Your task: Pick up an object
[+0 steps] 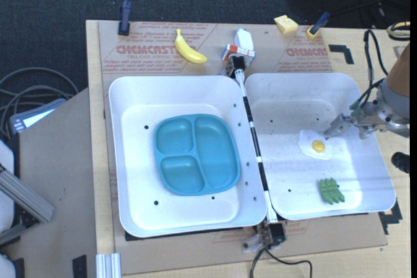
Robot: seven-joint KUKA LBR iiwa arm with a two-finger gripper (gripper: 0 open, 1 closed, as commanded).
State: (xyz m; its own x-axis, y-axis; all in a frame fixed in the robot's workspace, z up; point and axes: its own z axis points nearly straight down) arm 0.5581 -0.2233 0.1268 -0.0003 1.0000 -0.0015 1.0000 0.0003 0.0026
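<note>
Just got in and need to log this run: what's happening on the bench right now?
The arm reaches in from the right, its end effector low over the right bin, just beside a toy fried egg. Nothing shows between its fingers, so no pick yet. A green toy lies nearer the bin's front. The left bin holds a blue divided plate. A banana sits on the bench behind the bins.

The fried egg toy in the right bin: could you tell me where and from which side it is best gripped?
The fried egg toy lies flat, so I would probably come straight down and pinch across its raised yellow yolk; the thin white rim offers little to hold. The gripper is already just beside it.
</note>
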